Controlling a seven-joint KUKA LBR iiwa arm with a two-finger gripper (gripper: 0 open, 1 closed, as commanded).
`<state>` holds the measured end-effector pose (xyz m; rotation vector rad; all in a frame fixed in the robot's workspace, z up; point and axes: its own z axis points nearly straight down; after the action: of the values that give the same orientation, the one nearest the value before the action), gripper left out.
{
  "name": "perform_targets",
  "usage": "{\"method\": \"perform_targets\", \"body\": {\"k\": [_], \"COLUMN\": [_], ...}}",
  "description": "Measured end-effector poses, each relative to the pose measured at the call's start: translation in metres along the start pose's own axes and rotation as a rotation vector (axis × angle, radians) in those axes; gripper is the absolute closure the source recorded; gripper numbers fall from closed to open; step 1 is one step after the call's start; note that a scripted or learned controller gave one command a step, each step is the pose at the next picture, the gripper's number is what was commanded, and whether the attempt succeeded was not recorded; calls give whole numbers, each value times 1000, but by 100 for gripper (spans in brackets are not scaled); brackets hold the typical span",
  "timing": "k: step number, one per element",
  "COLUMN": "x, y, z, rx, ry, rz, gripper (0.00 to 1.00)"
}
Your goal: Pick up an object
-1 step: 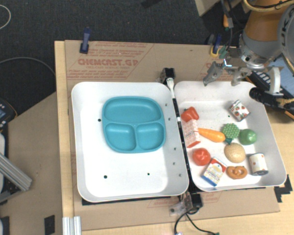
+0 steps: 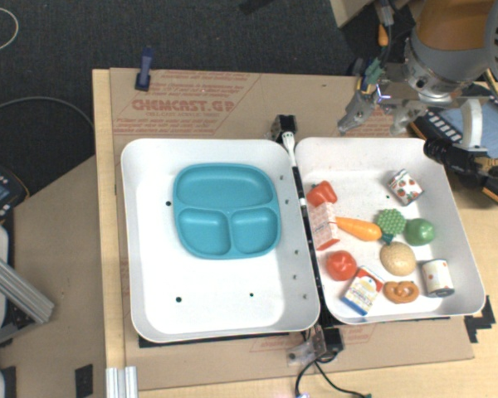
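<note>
Two shallow white bins [image 2: 149, 247] sit side by side on the bench. The end effector [image 2: 358, 110] hangs past the right bin's twelve o'clock edge, gripping nothing; I cannot tell how wide it is. An orange toy carrot [image 2: 358, 229] lies mid-bin.

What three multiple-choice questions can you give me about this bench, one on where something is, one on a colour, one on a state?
1. Where does the blue divided tray lie?
A. left bin
B. right bin
C. on the cardboard

2. What colour is the carrot?
A. purple
B. orange
C. white

3. Where is the gripper?
A. pressed down on the tray
B. inside the right bin among the toys
C. above the cardboard beyond the right bin's far rim

Answers: 1 A, the tray sits alone in the left bin. 2 B, it is orange beside the green broccoli. 3 C, it hangs past the far rim, away from the toys.
</note>
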<state>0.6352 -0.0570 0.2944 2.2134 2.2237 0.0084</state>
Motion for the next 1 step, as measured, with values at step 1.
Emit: {"method": "perform_targets", "body": {"k": [1], "x": [78], "y": [-44], "z": [-35], "rx": [5], "ry": [3], "rz": [-4], "gripper": [0]}}
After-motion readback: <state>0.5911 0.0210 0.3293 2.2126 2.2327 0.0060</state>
